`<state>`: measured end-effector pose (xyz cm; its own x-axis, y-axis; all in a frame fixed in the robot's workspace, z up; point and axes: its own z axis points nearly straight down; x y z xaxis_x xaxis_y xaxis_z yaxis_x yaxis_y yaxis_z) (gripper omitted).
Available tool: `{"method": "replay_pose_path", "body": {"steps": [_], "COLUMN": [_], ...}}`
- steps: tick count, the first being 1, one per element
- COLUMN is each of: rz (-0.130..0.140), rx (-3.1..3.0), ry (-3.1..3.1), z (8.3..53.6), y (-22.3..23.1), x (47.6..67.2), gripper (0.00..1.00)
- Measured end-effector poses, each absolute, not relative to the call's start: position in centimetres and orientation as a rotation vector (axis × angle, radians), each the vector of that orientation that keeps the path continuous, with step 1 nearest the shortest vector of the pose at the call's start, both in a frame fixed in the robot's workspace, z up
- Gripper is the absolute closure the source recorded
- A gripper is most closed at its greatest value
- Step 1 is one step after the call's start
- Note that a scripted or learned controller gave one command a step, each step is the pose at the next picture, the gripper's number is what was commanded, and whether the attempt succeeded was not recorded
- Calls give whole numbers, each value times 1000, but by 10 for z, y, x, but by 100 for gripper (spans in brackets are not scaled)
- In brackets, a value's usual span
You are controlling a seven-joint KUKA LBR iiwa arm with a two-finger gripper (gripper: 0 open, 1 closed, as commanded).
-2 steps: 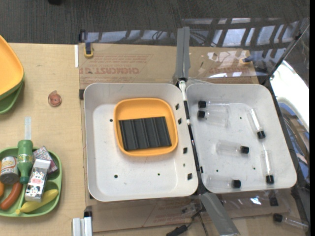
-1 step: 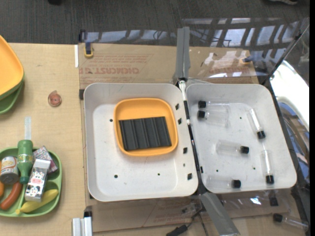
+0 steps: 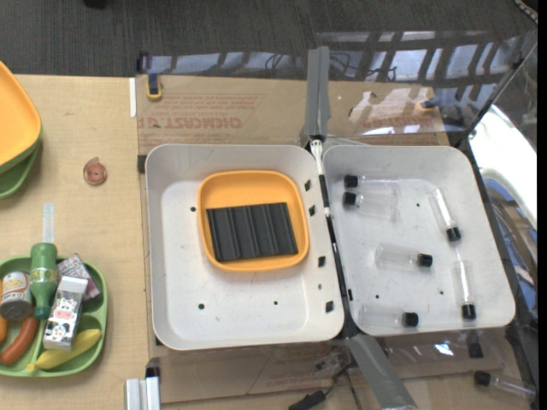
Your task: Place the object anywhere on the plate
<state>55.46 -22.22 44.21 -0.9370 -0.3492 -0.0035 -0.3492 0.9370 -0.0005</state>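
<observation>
- Camera view: the orange plate (image 3: 253, 219), carrying a dark ribbed block (image 3: 253, 231), sits in the left bin (image 3: 171, 254).
- Clear vials (image 3: 402, 258) lie scattered in the right bin (image 3: 487, 229), to the plate's right; which one is the task's object is unclear.
- Gripper state: cannot tell.

I am seeing 2 smooth white plastic bins (image 3: 171, 314), an orange plastic plate (image 3: 253, 184) carrying a matt dark ribbed object (image 3: 253, 231), clear glossy vials (image 3: 444, 214) with black caps, and brown cardboard (image 3: 222, 122).
</observation>
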Motion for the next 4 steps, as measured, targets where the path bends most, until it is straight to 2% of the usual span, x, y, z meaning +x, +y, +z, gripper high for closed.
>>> {"method": "replay_pose_path", "body": {"steps": [1,4], "rz": [0,1], "rx": [-776,-1080], "ry": [3041,2947], "z": [442,441], "y": [-222,-222], "x": [512,503], "gripper": [0,0]}}
